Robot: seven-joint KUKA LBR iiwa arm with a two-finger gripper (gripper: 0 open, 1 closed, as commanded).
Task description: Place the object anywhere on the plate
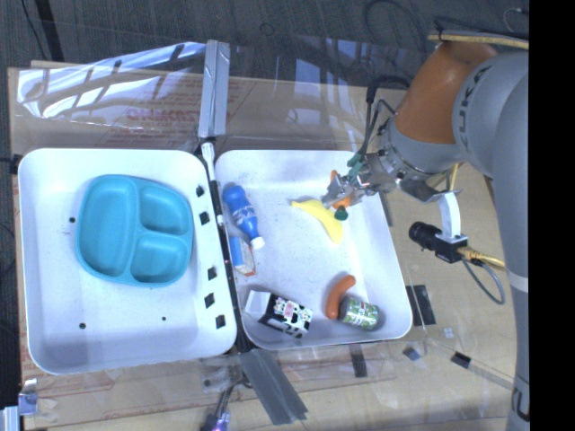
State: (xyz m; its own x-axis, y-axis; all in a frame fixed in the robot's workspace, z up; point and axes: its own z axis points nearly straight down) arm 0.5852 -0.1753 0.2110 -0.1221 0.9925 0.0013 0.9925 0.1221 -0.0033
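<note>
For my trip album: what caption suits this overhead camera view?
Robot arm's tool hovering at a yellow banana, the blue divided plate waiting in the neighbouring bin.

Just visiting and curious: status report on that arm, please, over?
End effector low over right bin, at yellow banana; grip unclear. Blue divided plate in left bin. Blue bottle, sausage, can lie apart.

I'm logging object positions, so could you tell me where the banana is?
The banana lies in the right bin, upper middle, just under the gripper, above the hot dog.

lab — robot bench | two white bins (54,330) | taped cardboard (135,106)
</note>
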